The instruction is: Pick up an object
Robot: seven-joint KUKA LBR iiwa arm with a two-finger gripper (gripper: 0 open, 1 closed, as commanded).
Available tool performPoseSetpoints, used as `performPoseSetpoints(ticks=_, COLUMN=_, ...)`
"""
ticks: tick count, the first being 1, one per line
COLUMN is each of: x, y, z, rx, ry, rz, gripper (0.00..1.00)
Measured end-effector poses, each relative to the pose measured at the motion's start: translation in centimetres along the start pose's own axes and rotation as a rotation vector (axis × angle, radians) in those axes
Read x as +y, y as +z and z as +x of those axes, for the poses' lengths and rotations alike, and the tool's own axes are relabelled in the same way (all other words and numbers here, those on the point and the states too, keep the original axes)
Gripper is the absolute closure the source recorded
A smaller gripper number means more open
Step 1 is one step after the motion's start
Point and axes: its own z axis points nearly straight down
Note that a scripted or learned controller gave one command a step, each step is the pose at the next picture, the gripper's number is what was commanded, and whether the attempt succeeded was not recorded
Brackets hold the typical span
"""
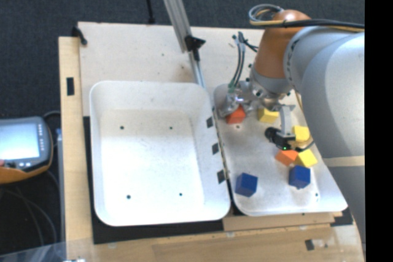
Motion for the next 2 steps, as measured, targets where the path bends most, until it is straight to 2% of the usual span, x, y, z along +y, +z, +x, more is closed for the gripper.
performPoseSetpoints(ticks=1, x=-6.5, y=-10.4, z=6.1, rx=0.001, ry=0.0, rz=0.0, gripper=1.0)
performPoseSetpoints(ticks=2, x=-7.4, y=-9.9, z=13.5, rx=0.002, ry=-0.002, rz=0.007, gripper=1.0)
